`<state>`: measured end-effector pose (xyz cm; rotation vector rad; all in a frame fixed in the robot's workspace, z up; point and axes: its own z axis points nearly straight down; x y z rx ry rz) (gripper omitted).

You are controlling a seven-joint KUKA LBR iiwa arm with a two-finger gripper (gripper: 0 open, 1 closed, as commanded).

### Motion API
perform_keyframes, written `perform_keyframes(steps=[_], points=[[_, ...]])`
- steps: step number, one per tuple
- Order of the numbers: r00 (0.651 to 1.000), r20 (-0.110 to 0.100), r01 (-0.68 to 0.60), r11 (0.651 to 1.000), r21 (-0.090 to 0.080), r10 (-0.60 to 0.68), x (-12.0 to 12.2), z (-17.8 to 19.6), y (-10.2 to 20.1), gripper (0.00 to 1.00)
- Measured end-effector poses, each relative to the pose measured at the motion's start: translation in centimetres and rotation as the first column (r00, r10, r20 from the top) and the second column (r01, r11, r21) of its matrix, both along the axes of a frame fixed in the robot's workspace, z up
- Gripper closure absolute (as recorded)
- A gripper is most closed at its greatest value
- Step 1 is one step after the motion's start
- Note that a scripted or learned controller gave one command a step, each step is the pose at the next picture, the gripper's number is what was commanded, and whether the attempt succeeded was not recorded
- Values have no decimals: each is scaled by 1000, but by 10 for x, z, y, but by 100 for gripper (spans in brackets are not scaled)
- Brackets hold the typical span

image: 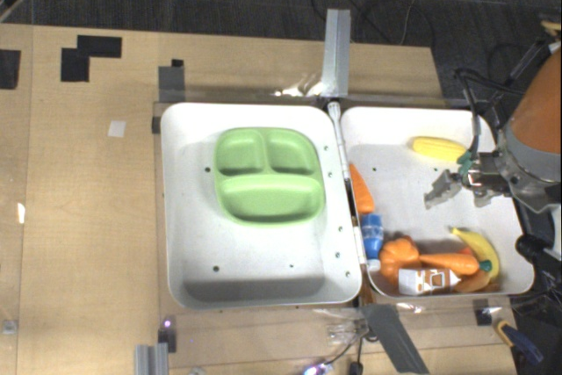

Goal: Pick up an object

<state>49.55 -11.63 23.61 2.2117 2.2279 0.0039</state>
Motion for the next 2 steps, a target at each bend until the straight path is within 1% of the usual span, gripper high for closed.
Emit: perform_keyframes(steps=[1,2], points=[[1000,-2,1,1000,1,-1,-8,-103,23,0],[977,8,-212,977,-9,212,-6,-139,19,0]])
